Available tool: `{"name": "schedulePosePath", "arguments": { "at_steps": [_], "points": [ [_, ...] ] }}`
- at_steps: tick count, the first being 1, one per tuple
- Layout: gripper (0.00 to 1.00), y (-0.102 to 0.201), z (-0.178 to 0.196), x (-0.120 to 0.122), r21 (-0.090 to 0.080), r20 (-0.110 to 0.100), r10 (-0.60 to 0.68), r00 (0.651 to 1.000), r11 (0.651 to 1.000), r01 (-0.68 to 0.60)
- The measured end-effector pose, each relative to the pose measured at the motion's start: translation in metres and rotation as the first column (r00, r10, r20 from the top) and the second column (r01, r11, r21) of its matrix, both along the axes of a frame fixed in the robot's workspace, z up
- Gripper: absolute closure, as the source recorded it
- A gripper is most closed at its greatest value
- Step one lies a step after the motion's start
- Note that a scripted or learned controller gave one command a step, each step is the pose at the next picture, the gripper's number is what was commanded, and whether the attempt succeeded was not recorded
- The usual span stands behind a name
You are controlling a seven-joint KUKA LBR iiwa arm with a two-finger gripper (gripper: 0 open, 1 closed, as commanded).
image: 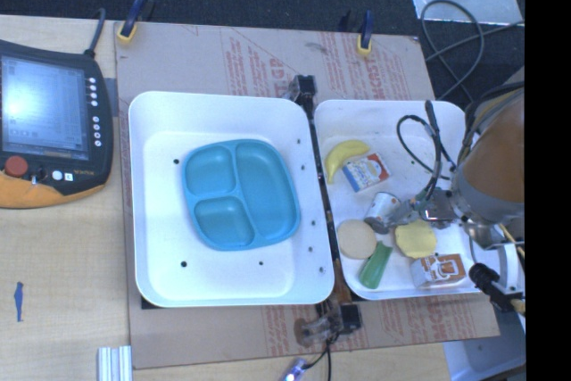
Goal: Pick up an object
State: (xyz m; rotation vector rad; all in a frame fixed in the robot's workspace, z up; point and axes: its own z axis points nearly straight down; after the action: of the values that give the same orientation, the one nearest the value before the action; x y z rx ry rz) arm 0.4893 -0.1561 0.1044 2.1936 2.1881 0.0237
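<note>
- The surface (pixel 268 58) carried two shallow white bins side by side: the left bin (pixel 156 192) and the right bin (pixel 375 116).
- A blue divided plate (pixel 239 192) lay alone in the left bin, slightly turned, with three compartments.
- The objects to be picked lay in the right bin. A banana (pixel 344 156) sat near the dividing wall, with a small white and blue carton (pixel 366 171) just beside it.
- Lower in that bin, a round tan disc (pixel 357 238) touched a green bottle-like item (pixel 376 265), which lay tilted toward the front wall.
- A yellow lumpy object (pixel 416 239) lay just right of the disc, and a small orange and white box (pixel 440 270) sat near the front right corner.
- The arm (pixel 495 161) reached over the right bin from the right, black cables looping above it.
- The gripper (pixel 397 217) was low over the bin, between a silvery can-like item (pixel 382 208) and the yellow object; whether it was parted or closed could not be told, and no object was seen held.
- A tablet-like control pendant (pixel 49 125) rested at the far left.
</note>
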Motion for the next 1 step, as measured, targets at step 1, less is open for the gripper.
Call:
{"name": "schedulePosePath", "arguments": {
  "at_steps": [1],
  "points": [
    [0.0, 0.0454, -0.0002, -0.0019, 0.003, -0.003, 0.0, 1.0, 1.0, 0.0]
  ]
}}
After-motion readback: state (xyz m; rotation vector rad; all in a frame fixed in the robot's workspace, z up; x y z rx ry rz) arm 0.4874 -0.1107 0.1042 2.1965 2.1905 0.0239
